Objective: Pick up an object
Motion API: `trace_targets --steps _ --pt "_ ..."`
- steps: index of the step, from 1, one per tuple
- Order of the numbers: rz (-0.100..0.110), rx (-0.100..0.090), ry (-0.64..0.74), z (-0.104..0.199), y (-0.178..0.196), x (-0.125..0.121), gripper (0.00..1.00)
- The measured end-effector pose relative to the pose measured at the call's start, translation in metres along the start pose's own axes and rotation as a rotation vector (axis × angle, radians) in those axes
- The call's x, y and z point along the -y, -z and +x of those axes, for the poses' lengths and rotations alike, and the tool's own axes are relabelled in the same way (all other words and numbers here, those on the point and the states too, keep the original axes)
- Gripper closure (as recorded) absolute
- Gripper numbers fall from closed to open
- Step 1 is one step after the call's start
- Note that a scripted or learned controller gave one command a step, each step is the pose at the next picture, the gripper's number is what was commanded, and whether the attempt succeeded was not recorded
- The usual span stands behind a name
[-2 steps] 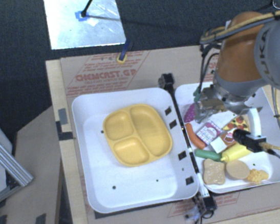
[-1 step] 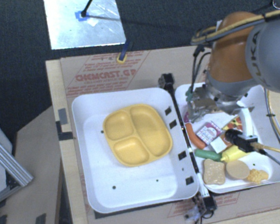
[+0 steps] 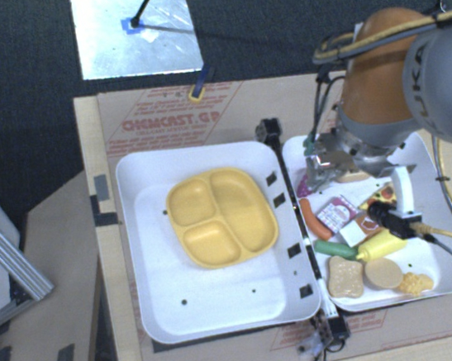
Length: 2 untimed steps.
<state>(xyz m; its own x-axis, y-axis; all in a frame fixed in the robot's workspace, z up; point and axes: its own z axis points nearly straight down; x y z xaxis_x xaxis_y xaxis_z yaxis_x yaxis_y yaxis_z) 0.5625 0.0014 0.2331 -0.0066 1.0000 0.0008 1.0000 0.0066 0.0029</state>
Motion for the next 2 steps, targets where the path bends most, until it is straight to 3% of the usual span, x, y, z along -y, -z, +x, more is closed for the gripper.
trace_targets --steps 2 --pt "0.001 0.0 -0.005 -0.0054 -0.0018 -0.0024 1.0"
